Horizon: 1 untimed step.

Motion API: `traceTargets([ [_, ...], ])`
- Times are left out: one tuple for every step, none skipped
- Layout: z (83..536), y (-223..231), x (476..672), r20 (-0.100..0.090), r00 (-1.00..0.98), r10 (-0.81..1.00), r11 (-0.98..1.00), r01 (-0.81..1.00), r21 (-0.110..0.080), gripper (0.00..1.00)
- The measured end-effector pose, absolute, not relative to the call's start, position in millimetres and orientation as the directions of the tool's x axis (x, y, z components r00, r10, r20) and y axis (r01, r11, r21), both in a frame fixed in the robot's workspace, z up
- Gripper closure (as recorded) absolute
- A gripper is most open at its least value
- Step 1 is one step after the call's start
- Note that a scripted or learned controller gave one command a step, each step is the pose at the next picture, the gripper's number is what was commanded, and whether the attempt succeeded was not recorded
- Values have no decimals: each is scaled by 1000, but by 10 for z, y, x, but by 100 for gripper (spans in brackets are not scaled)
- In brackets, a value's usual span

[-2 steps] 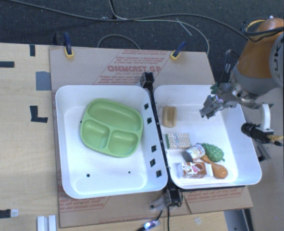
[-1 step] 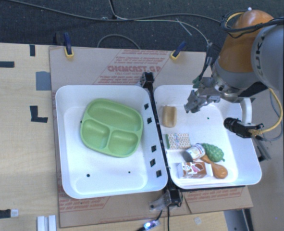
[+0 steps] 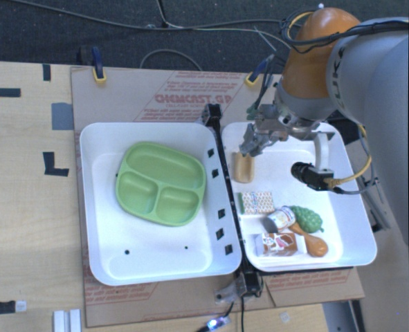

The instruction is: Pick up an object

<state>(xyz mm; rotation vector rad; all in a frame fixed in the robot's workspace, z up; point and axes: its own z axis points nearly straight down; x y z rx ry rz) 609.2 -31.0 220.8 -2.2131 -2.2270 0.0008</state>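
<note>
My gripper (image 3: 251, 146) hangs over the upper left part of the right bin (image 3: 353, 185), fingers pointing down toward a tan block (image 3: 243, 169) that stands just below them by the bin's left wall. Whether the fingers touch the block is not clear. Lower in the same bin lie a patterned packet (image 3: 257, 202), a small can (image 3: 280, 218), a carrot with green top (image 3: 308, 230) and a red-and-white packet (image 3: 279, 243).
The left bin (image 3: 97, 206) holds a green divided plate (image 3: 161, 183). A black divider strip (image 3: 223, 185) runs between the bins. The grey arm with its orange band (image 3: 318, 40) covers the right bin's upper right. Cables lie behind the bench.
</note>
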Motion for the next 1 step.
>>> traceTargets([
  [2124,150,6229,1,-5,1000,5,1000,-2,100],
])
